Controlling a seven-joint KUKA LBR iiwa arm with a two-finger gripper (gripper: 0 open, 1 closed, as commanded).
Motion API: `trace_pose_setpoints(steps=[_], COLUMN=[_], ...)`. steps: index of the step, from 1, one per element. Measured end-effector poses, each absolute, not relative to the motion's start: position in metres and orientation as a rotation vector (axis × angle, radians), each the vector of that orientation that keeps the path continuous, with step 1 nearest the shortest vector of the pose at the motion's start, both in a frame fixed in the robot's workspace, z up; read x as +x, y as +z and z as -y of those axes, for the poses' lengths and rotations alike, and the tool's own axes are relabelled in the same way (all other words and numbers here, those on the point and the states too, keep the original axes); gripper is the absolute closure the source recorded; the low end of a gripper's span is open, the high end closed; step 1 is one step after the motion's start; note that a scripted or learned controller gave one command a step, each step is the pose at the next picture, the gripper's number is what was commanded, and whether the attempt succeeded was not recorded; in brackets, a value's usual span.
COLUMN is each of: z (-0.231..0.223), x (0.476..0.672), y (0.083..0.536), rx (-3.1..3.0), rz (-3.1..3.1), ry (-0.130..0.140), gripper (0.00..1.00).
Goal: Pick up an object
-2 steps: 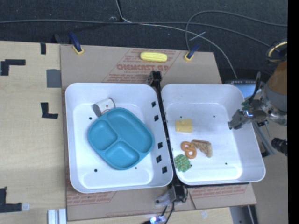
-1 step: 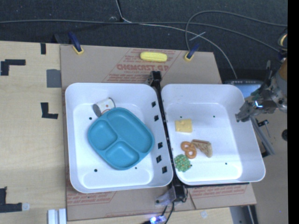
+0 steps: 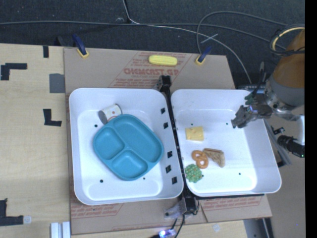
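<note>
Cheese slice (image 3: 194, 133) — well left of the fingers (image 3: 241, 120), whose spread I cannot tell.

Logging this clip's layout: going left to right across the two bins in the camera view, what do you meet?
Cup → blue tray → divider between the bins → pretzel → brown piece → pincer. The yellow square and green item share the pretzel's column, so I left them out.

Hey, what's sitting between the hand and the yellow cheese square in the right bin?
Nothing: the camera view shows bare white bin floor between the hand and the yellow cheese square.
</note>
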State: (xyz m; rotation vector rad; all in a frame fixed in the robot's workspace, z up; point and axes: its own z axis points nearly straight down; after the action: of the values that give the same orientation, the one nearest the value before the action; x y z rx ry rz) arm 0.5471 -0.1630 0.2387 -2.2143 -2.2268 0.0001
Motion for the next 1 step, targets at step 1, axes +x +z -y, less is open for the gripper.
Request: trace_pose_setpoints(steps=[1], z=[0.1005], x=[0.5607], y=[0.2317], rx=[-2.212], rz=[2.229], ry=[-0.001], gripper=[1.0])
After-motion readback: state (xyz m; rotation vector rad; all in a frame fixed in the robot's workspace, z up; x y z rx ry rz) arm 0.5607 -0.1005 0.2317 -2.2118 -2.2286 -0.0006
